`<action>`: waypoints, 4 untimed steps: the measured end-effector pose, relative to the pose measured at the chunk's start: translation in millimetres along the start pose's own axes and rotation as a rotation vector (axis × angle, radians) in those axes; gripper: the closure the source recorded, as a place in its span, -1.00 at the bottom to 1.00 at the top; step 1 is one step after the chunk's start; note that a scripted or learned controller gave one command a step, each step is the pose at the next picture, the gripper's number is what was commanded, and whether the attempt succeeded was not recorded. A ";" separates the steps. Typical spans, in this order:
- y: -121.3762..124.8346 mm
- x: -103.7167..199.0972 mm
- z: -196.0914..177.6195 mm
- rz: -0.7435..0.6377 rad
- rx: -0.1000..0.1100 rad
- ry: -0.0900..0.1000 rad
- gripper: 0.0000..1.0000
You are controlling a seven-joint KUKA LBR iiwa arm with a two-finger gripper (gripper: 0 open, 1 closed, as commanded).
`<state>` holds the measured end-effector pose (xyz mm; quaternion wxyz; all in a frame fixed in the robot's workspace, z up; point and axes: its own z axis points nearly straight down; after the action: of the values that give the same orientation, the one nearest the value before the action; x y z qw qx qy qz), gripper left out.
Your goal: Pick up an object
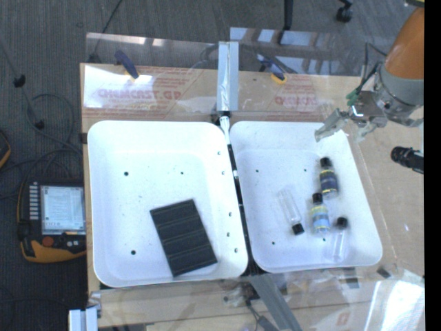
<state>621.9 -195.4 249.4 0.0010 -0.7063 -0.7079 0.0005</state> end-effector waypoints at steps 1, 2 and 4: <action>-59.1 -13.3 97.7 -0.087 0.001 0.000 -1.00; -42.7 -19.9 153.3 -0.168 -0.006 0.005 -1.00; 7.7 34.2 75.5 -0.165 -0.002 -0.001 1.00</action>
<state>629.4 -161.1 174.0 0.0000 -0.6455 -0.7637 0.0003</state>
